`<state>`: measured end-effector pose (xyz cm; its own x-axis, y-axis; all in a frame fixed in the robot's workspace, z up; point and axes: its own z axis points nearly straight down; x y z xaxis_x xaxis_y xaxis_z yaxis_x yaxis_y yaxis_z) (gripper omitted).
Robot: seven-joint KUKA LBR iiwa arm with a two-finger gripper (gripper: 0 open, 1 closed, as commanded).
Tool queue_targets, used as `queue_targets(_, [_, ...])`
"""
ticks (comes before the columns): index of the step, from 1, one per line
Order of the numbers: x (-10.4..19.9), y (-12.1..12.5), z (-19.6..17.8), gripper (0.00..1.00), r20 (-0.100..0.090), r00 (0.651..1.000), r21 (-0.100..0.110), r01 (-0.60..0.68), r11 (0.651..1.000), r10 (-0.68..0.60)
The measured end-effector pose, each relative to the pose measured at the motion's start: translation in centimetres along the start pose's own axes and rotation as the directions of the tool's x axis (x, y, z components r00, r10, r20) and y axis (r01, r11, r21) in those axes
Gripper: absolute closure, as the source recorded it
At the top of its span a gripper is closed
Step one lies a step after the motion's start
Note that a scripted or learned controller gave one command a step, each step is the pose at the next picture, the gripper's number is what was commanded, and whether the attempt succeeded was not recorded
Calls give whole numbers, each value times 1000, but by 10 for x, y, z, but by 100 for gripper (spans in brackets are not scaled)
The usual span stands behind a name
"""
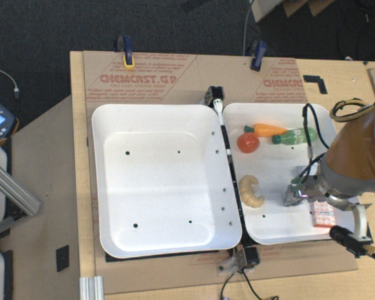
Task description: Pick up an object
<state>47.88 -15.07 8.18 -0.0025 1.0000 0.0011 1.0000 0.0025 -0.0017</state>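
The light is bright and even, and seems to come from above. The two white bins [156,180] shine so much that their floors look almost flat, with only soft grey shadows along the rims. The dark floor [50,17] around the desk [194,74] stays dim. The picture is a bit grainy, and small things look fuzzy.
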Motion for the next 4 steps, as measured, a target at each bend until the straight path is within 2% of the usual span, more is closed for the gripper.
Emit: queue_targets(4, [-3,2,-42,100,7,1000,-11,-5,1000,5])
